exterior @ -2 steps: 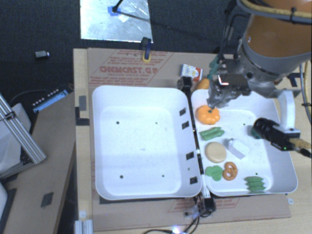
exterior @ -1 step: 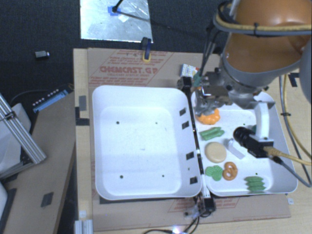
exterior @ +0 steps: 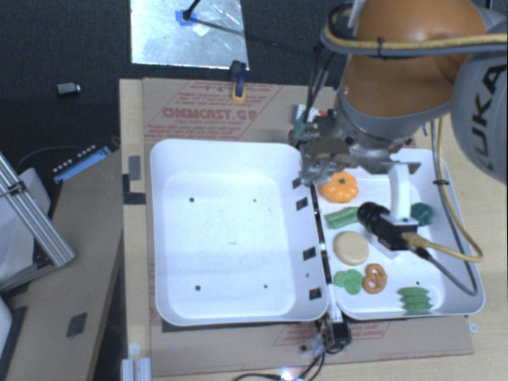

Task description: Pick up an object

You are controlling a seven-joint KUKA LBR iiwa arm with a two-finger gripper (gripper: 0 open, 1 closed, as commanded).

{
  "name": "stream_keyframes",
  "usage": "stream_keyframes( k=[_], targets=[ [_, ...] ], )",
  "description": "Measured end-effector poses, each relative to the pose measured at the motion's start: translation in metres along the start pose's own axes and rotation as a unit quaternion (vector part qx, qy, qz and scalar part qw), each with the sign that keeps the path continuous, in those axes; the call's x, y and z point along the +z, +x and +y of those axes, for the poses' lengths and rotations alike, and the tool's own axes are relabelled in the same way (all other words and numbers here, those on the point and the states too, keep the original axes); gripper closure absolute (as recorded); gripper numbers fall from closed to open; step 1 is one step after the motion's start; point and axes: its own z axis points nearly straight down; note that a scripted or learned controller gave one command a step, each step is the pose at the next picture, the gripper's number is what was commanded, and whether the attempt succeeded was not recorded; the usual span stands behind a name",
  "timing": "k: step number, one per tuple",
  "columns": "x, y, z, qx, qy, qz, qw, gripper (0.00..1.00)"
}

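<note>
My gripper [exterior: 320, 167] hangs over the far left corner of the right bin [exterior: 456, 280], under the grey wrist and orange band. Just to its right an orange pumpkin toy [exterior: 340, 187] lies on the bin floor, close to the gripper. In front of the pumpkin lie a green pod-shaped piece [exterior: 342, 217], a beige round biscuit [exterior: 352, 248], a brown pretzel [exterior: 374, 278], a small green leafy piece [exterior: 347, 279] and a green ridged piece [exterior: 413, 297]. A teal object [exterior: 421, 212] sits to the right, partly hidden by the robot's bracket.
The left bin [exterior: 226, 228] stands beside the right one, with a dividing rim [exterior: 317, 236] between them. Both rest on a cardboard sheet [exterior: 208, 111]. A shiny metal plate [exterior: 189, 21] lies on the dark floor behind.
</note>
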Motion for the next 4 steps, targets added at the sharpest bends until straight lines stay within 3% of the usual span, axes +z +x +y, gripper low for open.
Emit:
stream_keyframes(
  k=[1, 3, 4],
  targets=[
    [0.027, -0.008, -0.031, 0.002, 0.000, 0.000, 1.0000, 1.00],
    [0.004, -0.007, -0.029, 0.001, -0.003, 0.001, 1.0000, 1.00],
    [-0.045, -0.008, 0.055, 0.002, -0.006, 0.000, 1.0000, 1.00]
  ],
)
